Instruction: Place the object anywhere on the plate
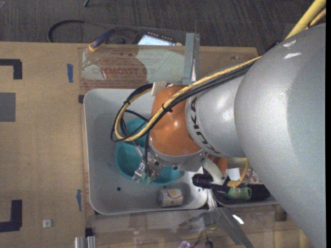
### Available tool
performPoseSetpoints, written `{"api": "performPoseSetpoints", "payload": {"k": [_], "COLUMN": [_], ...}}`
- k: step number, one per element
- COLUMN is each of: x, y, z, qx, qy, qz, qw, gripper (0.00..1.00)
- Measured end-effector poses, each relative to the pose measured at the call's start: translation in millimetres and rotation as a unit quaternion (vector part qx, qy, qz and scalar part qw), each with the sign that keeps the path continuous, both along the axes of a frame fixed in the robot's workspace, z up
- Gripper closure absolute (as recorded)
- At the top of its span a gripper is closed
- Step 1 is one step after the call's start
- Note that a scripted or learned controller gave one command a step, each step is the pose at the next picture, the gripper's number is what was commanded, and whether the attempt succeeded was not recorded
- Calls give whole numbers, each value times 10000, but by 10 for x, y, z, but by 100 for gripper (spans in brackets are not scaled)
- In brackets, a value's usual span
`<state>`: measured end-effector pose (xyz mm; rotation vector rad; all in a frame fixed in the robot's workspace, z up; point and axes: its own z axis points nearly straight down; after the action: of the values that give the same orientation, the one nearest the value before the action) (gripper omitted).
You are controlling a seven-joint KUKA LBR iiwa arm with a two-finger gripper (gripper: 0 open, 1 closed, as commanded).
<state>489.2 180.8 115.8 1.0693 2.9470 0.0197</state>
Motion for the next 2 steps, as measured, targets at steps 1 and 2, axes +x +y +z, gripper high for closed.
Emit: {"api": "performPoseSetpoints", "payload": {"k": [1, 2], "x": [211, -40], "y": [-181, 96], "z": [174, -115], "qx": [-46, -42], "qy": [32, -49], "qz": [490, 1563], "qw": [9988, 9877], "gripper": [100, 100]}}
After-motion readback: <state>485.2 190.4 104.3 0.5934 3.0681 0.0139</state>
